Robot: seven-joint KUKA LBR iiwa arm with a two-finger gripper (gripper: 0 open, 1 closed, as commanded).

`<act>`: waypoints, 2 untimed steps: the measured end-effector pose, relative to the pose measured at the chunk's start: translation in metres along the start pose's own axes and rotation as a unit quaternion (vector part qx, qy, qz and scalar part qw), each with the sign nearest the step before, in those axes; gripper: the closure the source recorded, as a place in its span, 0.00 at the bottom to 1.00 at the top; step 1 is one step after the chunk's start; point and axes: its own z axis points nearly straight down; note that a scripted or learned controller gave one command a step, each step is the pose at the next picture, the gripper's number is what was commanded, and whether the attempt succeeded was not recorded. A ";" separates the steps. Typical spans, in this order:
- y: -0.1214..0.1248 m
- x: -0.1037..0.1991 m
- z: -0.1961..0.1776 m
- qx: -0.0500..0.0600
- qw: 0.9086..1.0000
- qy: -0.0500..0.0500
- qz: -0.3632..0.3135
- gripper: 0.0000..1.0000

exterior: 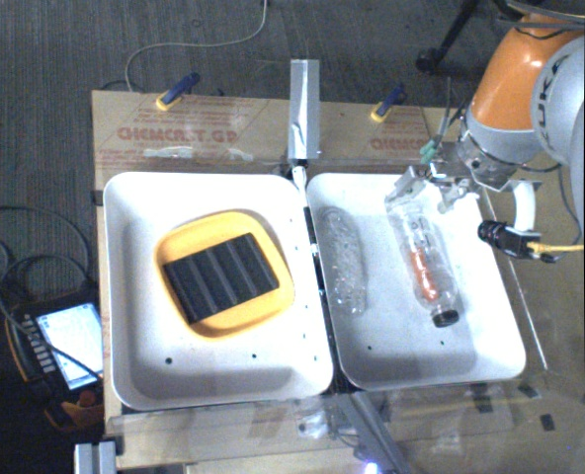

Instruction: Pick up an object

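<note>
A clear plastic bottle with an orange-red insert and a black cap lies lengthwise in the right bin, cap toward the front. My gripper is over the bottle's far end at the back of that bin, its fingers spread apart on either side of that end. A second clear bottle lies beside the bin's left wall. In the left bin rests a yellow tray-like object with a black ridged top.
A metal post stands behind the seam between the bins. Blue and yellow clamps hold the cardboard backing. A black and yellow cable connector hangs off the arm over the right bin's right rim.
</note>
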 end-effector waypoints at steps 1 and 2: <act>-0.053 -0.035 0.080 0.000 1.000 -0.001 -0.012 0.00; -0.060 -0.061 0.110 -0.008 0.997 -0.002 -0.073 0.00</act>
